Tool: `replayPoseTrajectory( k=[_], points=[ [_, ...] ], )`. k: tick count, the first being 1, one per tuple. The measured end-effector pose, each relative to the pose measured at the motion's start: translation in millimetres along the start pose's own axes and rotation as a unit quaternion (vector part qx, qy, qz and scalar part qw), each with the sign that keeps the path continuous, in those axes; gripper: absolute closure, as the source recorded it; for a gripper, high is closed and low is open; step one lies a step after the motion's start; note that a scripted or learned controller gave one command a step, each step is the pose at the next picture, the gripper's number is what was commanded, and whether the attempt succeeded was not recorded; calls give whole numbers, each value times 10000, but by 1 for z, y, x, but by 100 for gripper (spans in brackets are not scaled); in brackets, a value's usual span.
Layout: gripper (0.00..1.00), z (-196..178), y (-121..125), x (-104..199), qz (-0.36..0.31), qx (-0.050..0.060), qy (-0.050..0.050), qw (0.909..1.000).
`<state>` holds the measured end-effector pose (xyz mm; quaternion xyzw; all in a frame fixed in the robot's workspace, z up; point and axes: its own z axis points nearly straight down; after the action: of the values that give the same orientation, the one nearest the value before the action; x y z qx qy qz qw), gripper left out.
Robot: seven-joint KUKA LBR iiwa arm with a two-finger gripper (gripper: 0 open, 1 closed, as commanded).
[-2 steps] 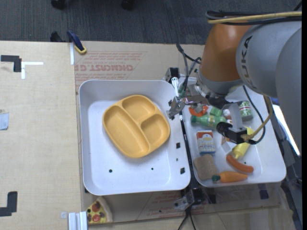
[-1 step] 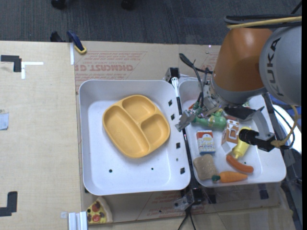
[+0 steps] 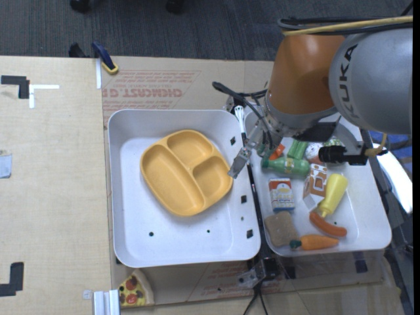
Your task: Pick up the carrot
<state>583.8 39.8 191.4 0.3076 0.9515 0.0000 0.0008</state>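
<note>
The carrot [image 3: 318, 243], orange with a green stub on its left end, lies flat along the front wall of the right bin [image 3: 377, 235]. The grey arm with its orange band hangs over the back of that bin. Its gripper [image 3: 247, 153] points down and left, above the wall between the two bins and next to the right rim of the yellow plate. The gripper is well behind the carrot and to its left, and is not touching it. The arm's body hides the back of the right bin.
A yellow divided plate [image 3: 187, 171] sits in the left bin [image 3: 131, 228]. Around the carrot lie a red sausage [image 3: 327, 226], a brown bread slice [image 3: 281, 228], a yellow bottle [image 3: 332, 194], a small carton [image 3: 282, 195] and a green bottle [image 3: 289, 165].
</note>
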Motion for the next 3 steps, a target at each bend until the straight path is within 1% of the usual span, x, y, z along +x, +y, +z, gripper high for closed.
replayPoseTrajectory(
  k=[1, 2, 3],
  points=[
    [0, 67, 35, 69, -1049, 0, 5, 9945],
    [0, 93, 39, 58, -1240, -79, -65, 9922],
    [100, 85, 37, 57, -1200, -72, -54, 9927]
  ],
)
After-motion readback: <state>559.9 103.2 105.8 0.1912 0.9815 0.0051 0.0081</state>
